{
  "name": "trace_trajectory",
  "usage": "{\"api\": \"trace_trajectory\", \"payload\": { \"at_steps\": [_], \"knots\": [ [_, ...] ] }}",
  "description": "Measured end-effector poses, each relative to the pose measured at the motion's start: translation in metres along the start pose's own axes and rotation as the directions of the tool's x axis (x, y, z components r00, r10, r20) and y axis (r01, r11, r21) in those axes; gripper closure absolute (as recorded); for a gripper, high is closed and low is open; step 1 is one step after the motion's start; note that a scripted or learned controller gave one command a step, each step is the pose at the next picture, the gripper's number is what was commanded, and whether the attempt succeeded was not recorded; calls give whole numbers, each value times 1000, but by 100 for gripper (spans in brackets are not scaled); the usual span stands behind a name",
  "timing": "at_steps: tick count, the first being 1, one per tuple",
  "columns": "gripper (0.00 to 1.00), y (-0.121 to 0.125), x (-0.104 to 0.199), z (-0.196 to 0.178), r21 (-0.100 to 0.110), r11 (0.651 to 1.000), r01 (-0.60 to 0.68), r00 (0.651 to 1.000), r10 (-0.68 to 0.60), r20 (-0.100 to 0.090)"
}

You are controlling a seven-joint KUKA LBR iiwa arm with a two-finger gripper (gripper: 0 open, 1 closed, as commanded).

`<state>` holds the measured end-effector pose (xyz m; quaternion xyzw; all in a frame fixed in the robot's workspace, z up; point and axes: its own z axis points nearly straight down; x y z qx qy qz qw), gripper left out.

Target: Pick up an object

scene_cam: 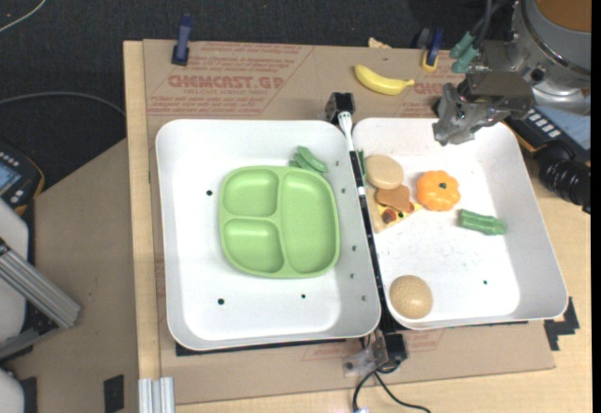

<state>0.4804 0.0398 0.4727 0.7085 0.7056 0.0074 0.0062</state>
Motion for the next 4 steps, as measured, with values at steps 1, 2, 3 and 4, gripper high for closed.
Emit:
{"api": "trace_trajectory", "payload": {
  "at_steps": [1,2,3,4],
  "knots": [
    [100,-2,-5,47,24,1000,2,1000,-2,2],
    [100,-7,5,199,36,999,2,1000,-2,3],
    [100,-1,34,48,1,1000,9,1000,-9,-3],
    [100,-1,33,46,16,1000,5,1000,-5,2]
  ]
}}
